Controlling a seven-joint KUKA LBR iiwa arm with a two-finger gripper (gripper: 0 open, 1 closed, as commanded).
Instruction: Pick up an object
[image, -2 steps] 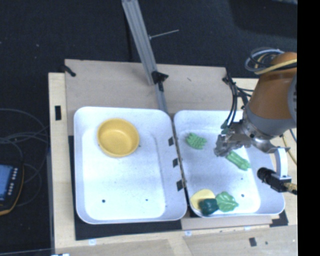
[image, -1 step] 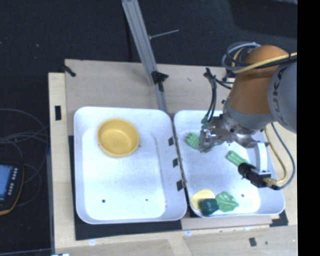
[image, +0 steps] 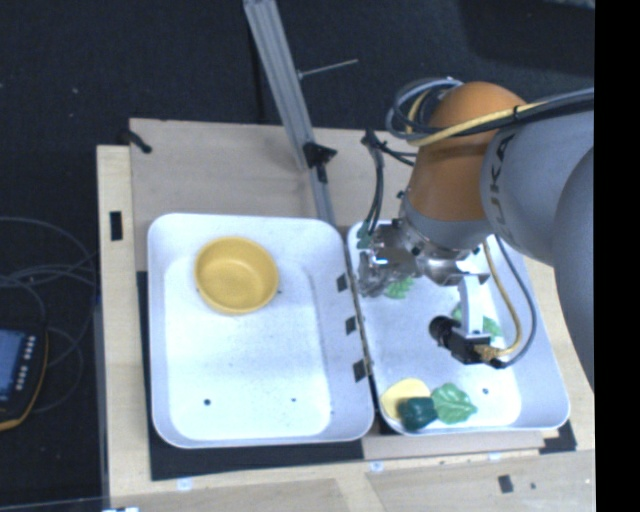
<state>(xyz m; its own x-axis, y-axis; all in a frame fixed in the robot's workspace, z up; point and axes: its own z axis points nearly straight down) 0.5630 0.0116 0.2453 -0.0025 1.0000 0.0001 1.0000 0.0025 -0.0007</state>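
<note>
Over right bin (image: 540, 400) — jaws (image: 385, 272), green object (image: 400, 289)

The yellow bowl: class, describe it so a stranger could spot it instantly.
Find the left white bin. In its far left part sits the yellow bowl, round, open side up and alone there. The small yellow object in the other bin lies crowded against green pieces.

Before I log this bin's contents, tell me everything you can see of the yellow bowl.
The yellow bowl is round, shallow and plain yellow, with a smooth, matte, plastic-like look. It sits upright, its opening facing up, and nothing shows inside it. It rests on the floor of the left white bin, in the far left part, close to the far wall. Nothing else touches it; the arm and the other objects are over in the right bin.
</note>
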